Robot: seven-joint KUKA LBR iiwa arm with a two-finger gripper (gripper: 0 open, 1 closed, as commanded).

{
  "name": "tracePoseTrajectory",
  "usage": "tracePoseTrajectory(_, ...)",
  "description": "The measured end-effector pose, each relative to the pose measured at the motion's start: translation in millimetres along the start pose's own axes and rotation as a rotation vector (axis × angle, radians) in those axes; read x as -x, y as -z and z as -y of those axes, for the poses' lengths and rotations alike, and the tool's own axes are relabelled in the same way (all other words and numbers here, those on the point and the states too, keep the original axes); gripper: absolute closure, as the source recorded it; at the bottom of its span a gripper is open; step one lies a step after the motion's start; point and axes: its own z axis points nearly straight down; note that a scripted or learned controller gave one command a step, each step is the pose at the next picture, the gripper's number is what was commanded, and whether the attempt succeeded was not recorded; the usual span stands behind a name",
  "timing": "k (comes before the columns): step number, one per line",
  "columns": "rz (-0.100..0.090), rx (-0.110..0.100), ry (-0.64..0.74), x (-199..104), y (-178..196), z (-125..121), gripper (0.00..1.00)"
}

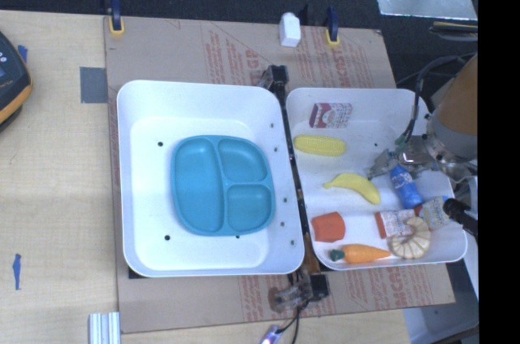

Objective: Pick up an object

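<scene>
You are at the reaching step: the gripper [400, 164] hangs over the blue bottle [405, 188] in the right bin [370, 102]. I cannot tell its state. Next, you must lower and grasp.

Divided plate [222, 185] lies in left bin [138, 253]; banana [355, 186] lies in right bin [370, 100].

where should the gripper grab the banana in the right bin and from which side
Grip the banana across its thick middle, coming straight down from above. It lies flat on the bin floor, curved, running left to right, with bare floor above and below it, so fingers can straddle its narrow width there. The tapered ends would likely slip.
</scene>
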Motion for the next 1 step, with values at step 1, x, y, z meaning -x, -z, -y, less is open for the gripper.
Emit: tracePoseTrajectory(1,0.001,-0.001,0.003,1.1,10.8,-0.2,1.00)
